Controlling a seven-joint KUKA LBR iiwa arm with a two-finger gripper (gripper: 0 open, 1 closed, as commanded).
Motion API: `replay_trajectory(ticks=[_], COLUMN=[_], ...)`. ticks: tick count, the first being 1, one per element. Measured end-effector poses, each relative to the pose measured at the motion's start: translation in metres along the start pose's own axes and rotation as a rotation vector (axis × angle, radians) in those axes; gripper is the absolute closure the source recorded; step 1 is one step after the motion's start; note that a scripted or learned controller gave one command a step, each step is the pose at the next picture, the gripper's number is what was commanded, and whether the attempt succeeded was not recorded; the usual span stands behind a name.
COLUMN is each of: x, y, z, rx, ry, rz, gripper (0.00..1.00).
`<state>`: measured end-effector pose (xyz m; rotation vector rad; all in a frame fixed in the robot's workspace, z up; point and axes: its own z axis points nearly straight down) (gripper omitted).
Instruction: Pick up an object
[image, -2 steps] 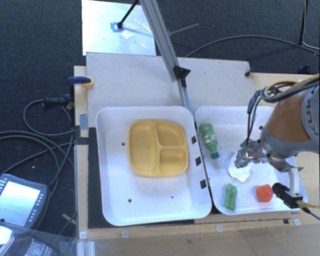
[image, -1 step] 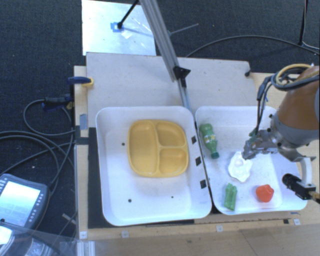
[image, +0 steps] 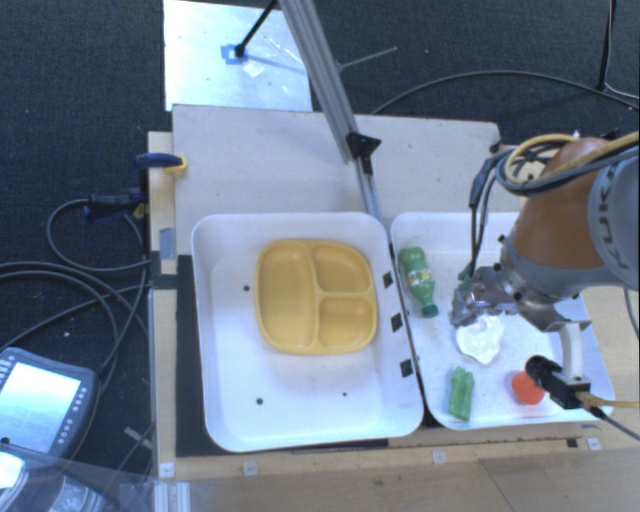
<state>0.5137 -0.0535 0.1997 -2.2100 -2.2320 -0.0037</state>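
Two white bins sit side by side on the table (image: 300, 160). The gripper (image: 470, 305) hangs low in the right bin (image: 440, 235), just above a crumpled white object (image: 481, 340); whether it grips anything I cannot tell. A green bottle (image: 417, 280) lies just left of it, long axis running near-to-far, close to the divider. A green block (image: 460, 392) and a red object (image: 526, 389) lie near the front rim — little room there. The left bin (image: 225, 390) holds a yellow tray (image: 316, 296).

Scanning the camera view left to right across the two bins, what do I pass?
Yellow divided plate → green bottle → green block → white crumpled object → orange-red ball.
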Motion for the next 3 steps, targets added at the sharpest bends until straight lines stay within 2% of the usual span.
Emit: replay_trajectory(ticks=[2, 3], x=[0.090, 0.146], y=[0.000, 0.000], z=[-0.008, -0.026], rx=[-0.001, -0.001], ry=[0.001, 0.001], rz=[-0.002, -0.002], gripper=[1.00, 1.00])
